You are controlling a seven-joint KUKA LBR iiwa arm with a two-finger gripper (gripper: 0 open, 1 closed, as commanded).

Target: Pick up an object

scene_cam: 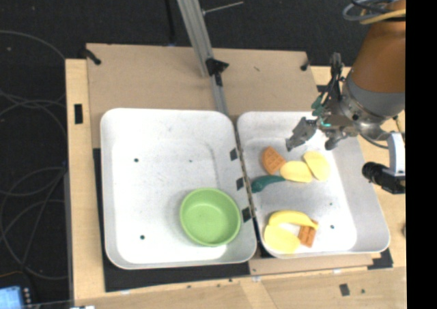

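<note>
The hand (317, 135) hangs over the back part of the right bin (355, 232), its two dark fingers spread apart with nothing between them, so it is open and empty. Just below and in front of it lie two pale yellow pieces (305, 168), touching each other, and these are the nearest candidates for picking. To their left, a little further from the hand, sits an orange waffle-textured piece (272, 160), and below that a teal handle (265, 183) runs toward the divider between the bins. Well in front of the hand, near the bin's front wall, a yellow cluster (285, 230) lies with a small orange block (307, 235) against it. Farthest off, in the left bin (136, 137), a green bowl (210, 215) rests on its own. The likely trouble is crowding: the yellow pieces press together, so a finger coming down could land on top of one rather than beside it, or nudge both aside. Their rounded shapes also look apt to squirt out of a closing grip, leaving the hand shut on nothing.
</note>
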